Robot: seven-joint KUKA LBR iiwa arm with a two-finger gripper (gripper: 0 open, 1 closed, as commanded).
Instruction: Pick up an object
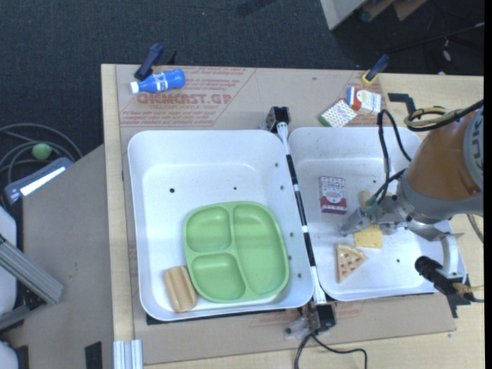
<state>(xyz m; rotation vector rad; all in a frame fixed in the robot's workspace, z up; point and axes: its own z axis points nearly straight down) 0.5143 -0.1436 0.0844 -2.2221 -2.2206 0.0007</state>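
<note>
yellow cheese block [370, 238], flat, right bin [400, 279]

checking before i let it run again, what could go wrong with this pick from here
1. The gripper sits low over a yellow block that lies close beside the pizza slice toy; closing here could nudge or catch both.
2. The small red-and-white carton lies just to the camera's left of the gripper, so a sideways move might knock it.
</note>
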